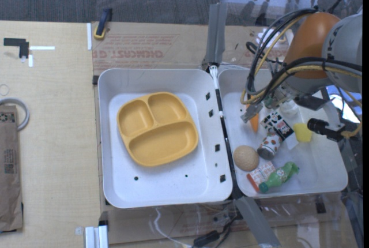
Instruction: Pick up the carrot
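Observation:
The carrot is a small orange piece lying in the right bin, near its left wall. My gripper hangs just above and to the right of the carrot, at the end of the grey arm with the orange band. Black and yellow cables loop in front of the wrist and hide the tip of the gripper. Whether the gripper touches the carrot cannot be made out.
The right bin also holds a black-and-white patterned carton, a yellow block, a small can, a tan ball, a green bottle and a red-white packet. A yellow divided plate lies in the left bin.

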Robot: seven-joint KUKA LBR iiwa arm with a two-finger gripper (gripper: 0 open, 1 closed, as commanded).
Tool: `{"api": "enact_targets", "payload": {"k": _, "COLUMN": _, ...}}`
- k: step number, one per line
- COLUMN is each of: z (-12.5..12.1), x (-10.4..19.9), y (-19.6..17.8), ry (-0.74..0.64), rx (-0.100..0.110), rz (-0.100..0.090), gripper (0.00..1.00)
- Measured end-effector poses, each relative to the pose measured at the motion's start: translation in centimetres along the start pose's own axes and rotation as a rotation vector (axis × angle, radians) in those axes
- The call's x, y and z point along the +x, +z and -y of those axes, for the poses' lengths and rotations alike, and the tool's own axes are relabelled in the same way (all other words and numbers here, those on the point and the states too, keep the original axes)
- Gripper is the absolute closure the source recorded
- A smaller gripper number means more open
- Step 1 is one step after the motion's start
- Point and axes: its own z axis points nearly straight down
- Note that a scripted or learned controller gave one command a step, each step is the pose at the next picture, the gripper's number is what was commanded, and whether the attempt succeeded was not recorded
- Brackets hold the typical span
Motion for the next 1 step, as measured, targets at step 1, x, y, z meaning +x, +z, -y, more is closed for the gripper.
{"api": "enact_targets", "payload": {"k": 1, "z": 0.78, "x": 3.22, "y": -9.00, "ry": 0.072, "rx": 0.003, "rz": -0.002, "gripper": 0.00}}
